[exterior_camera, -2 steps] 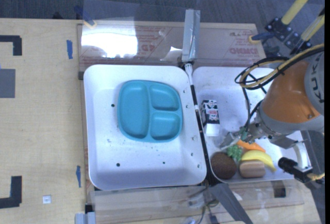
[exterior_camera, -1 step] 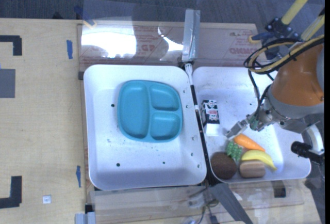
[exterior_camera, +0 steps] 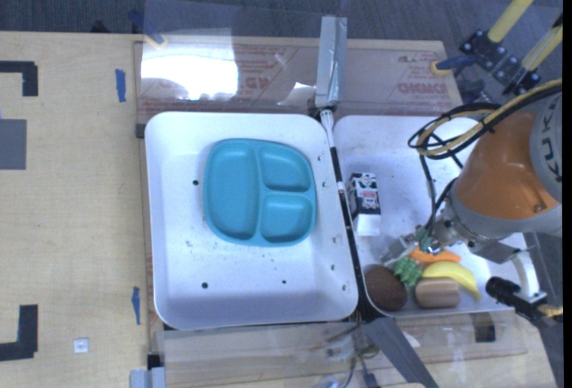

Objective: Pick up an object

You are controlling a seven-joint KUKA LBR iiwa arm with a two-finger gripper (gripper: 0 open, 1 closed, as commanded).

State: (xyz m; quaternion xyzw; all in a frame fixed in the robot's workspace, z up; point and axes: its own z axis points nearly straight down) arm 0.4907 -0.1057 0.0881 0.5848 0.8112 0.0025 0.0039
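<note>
The right bin [exterior_camera: 393, 145] holds a small black-and-white carton [exterior_camera: 365, 194] near its left wall. A cluster lies at its front: a brown round object [exterior_camera: 385, 287], a green piece [exterior_camera: 407, 271], an orange carrot-like piece [exterior_camera: 436, 257], a yellow banana [exterior_camera: 454, 272] and a tan bread-like piece [exterior_camera: 437, 292]. My gripper [exterior_camera: 433, 243] hangs low over the carrot and banana, under the orange band of the arm [exterior_camera: 505, 172]. The arm hides the fingers.
The left bin [exterior_camera: 170, 270] carries a blue three-compartment plate [exterior_camera: 261, 191] in its middle. A clear divider wall [exterior_camera: 329, 64] stands behind both bins. Black cables [exterior_camera: 447, 131] loop over the right bin's back. Wooden bench [exterior_camera: 63, 225] spreads to the left.
</note>
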